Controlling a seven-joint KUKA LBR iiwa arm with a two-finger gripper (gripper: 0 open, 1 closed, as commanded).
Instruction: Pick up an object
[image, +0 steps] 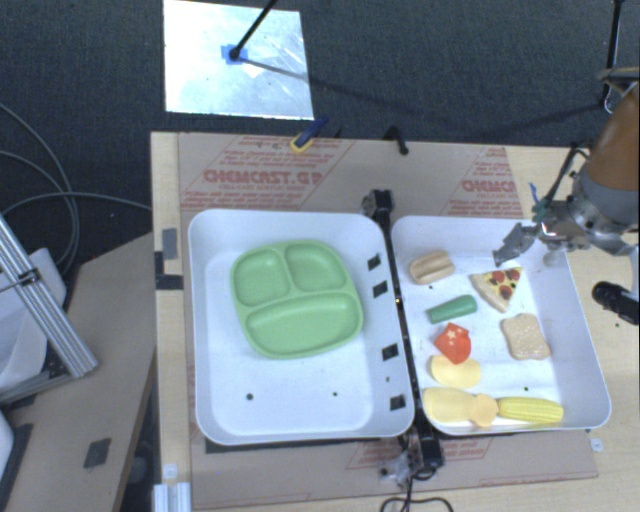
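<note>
The right bin (585, 345) holds several toy foods: a hot dog bun (432, 266), a pizza slice (497, 287), a green pickle (452, 308), a red tomato (454, 343), a bread slice (525, 337), two yellow pieces (456, 375) and a corn cob (530, 409). My gripper (530, 250) hangs over the bin's far right part, just above and right of the pizza slice. Its fingers stand open with nothing between them. The grey arm (612, 185) comes in from the right edge.
The left bin (215, 340) carries a green divided plate (296, 298). A black divider with clips (392, 300) runs between the bins. A shiny square sheet (238, 60) lies on the dark floor behind the bench, and cables run across it.
</note>
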